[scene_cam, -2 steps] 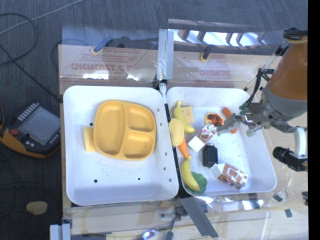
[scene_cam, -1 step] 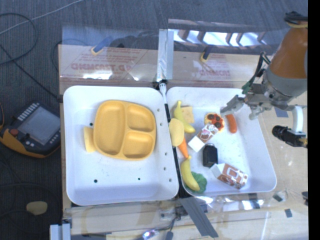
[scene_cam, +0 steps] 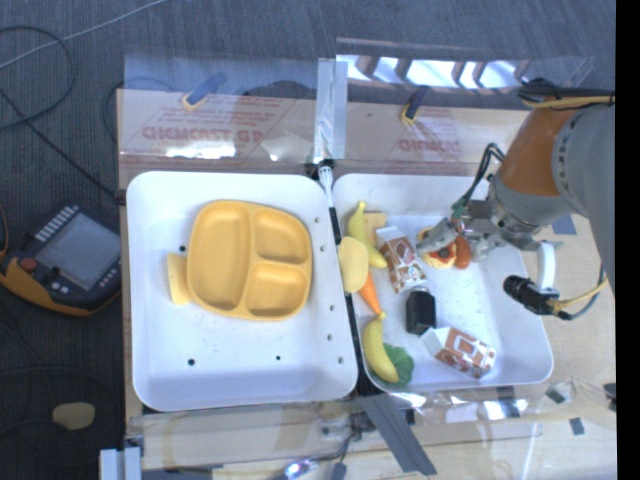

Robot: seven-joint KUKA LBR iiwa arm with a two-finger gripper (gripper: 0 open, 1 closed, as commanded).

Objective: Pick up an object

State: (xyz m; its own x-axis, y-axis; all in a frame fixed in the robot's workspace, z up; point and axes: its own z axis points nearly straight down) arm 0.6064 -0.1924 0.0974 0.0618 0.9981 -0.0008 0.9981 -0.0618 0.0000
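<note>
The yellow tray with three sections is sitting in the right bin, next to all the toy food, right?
Not quite. The camera view shows the yellow tray in the left bin, by itself apart from a small yellow piece. The toy food is in the right bin.

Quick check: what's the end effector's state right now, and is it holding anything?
End effector: over the right bin, at a red-orange object; open or closed cannot be told.
</note>
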